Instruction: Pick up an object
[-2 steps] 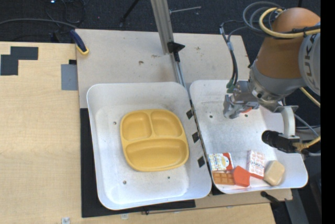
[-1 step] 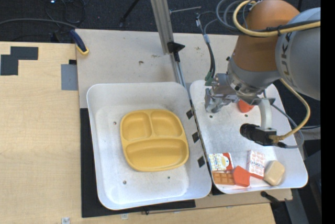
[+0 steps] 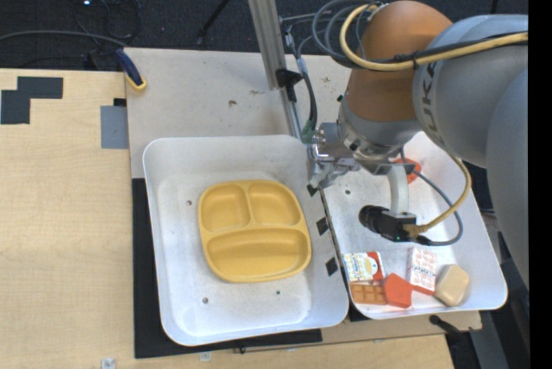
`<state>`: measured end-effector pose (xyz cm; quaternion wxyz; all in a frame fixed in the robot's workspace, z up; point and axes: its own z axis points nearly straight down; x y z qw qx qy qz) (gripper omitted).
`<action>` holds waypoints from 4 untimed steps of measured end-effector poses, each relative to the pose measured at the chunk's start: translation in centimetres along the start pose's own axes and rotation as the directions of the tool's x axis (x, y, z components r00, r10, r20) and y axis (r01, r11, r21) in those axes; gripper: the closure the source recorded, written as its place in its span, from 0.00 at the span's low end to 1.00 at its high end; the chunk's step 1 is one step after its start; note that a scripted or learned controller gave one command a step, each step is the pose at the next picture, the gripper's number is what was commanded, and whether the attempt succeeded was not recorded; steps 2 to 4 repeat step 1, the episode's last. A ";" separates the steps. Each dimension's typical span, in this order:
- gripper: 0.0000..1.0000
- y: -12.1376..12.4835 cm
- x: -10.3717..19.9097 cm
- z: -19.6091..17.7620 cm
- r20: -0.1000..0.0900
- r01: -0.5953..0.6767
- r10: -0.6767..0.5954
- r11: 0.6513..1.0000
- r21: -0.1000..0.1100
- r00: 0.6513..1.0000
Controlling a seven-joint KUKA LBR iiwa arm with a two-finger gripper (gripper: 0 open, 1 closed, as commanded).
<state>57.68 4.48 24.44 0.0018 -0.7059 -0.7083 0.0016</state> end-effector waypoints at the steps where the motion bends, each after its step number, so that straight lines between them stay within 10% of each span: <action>1: 1.00 1.8 6.0 0.7 0.000 0.002 -0.002 1.000 -0.003 1.000; 4: 1.00 1.8 6.0 0.7 0.000 0.002 -0.002 1.000 -0.003 1.000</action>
